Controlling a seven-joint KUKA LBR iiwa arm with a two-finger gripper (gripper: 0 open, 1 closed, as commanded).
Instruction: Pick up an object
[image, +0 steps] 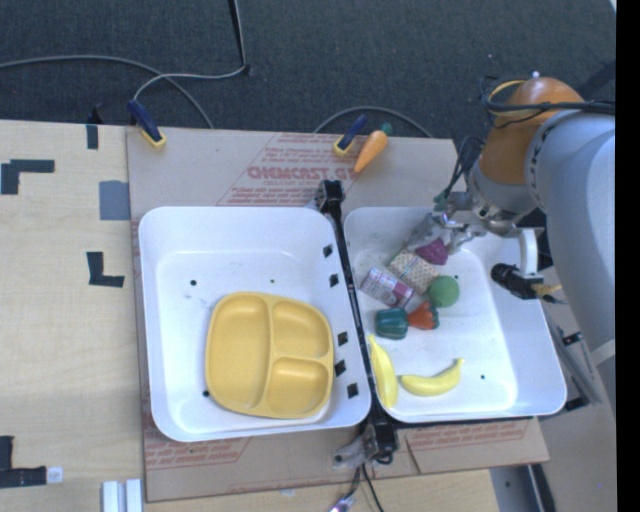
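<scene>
Below the orange wrist band, the gripper (447, 228) hangs low over the back of the right bin (520, 385); whether its fingers are wide or narrow cannot be told. Just under them lie a purple object (433, 251) and a tan speckled block (410, 267), the block's long axis slanting from upper right to lower left. Beside these are a silvery wrapped packet (386, 287), a green ball (444, 291), a red piece (424, 318) and a dark green piece (391, 323). Two bananas lie nearer the front: one (432, 380) lengthwise left to right, one (382, 371) along the left wall. The left bin (160, 300) holds a yellow divided tray (268, 354). Red cardboard lettering (296, 172) is unreadable.
</scene>
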